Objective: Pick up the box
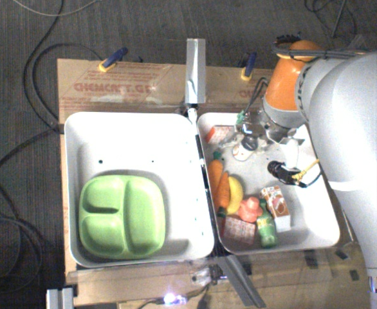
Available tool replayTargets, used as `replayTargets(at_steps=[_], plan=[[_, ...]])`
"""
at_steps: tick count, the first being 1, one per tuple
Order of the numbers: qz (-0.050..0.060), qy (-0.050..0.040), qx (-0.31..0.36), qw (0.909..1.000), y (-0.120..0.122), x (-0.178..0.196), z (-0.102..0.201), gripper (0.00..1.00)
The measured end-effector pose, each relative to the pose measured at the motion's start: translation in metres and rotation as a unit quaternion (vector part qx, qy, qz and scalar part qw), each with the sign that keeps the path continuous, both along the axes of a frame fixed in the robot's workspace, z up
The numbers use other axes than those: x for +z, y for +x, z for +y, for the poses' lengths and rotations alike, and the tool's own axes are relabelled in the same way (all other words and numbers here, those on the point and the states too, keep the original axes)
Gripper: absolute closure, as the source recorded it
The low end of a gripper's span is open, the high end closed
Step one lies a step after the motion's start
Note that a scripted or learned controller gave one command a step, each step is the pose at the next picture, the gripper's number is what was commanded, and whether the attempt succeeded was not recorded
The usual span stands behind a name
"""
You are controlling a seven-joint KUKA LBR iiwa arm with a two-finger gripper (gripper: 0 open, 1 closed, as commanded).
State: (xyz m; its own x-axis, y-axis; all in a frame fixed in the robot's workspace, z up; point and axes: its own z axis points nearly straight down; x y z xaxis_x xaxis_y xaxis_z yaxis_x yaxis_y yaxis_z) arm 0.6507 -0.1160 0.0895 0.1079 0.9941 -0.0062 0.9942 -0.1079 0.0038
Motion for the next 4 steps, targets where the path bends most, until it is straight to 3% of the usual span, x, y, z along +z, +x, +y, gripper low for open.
replayTargets(at_steps=[1,2,3,4], plan=[[0.027,0.0024,-0.157,0.9872,0.006,0.007,-0.002,0.00],[0.039,0.0022,-0.268,0.9628,0.005,0.000,0.004,0.00],[0.005,0.0032,-0.463,0.8862,-0.021,0.001,-0.020,0.00],[0.001,0.0012,-0.523,0.8523,0.004,0.094,0.025,0.00]])
